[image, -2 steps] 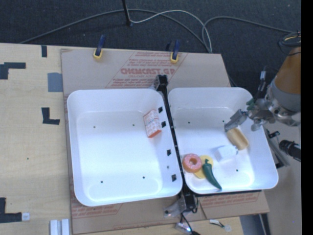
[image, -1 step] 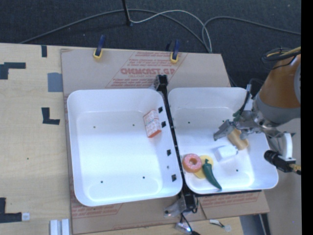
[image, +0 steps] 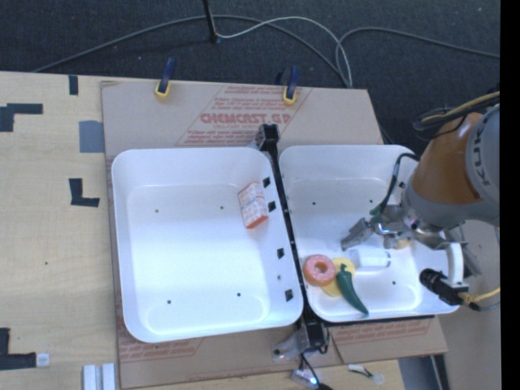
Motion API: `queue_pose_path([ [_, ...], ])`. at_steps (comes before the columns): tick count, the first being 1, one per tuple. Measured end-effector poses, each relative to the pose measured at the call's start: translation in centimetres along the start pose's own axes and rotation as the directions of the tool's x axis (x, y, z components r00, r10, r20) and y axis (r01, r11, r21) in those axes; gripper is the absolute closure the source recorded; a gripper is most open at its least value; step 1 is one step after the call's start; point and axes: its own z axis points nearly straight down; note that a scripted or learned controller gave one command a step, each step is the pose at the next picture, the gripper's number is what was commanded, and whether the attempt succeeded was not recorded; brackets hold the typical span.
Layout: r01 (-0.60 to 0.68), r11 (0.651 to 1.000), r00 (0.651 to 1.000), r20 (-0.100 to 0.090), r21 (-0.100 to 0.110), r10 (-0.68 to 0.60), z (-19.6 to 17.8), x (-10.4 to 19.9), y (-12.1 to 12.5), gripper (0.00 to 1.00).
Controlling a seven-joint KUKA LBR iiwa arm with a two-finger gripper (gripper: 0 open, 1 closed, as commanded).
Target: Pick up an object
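Gripper [image: 363,236]: I see it low in the right bin [image: 325,162], near the bin's middle, reaching in from the right edge; grey fingers point toward the divider. I cannot tell how far apart they stand, and I see nothing between them.
Donut [image: 318,270]: pink-and-orange ring near the right bin's front-left corner, close to the divider; my likeliest target.
Pepper [image: 351,291]: green, lying beside the donut along the front edge, touching a yellow piece [image: 340,267].
Box [image: 253,205]: small orange-and-white carton in the left bin [image: 130,177], near its right wall, well apart from the gripper.
Risk 1: I judge that the gripper sits behind the donut cluster, not over it; closing here may catch only air.
Risk 2: the three items crowd together, so a finger may push one aside or pinch two at once.
Risk 3: the donut lies near the wall, leaving little finger room.
Hidden: the fingertips blur into the white floor; a pale shape under the wrist is unclear; the arm covers the bin's right edge.
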Motion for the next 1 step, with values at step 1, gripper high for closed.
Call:
queue_pose_path([
  [1, 0.0, 1.0, 1.0, 0.001, -0.004, 0.0, -1.25, -0.03, 0.11, 1.0],
])
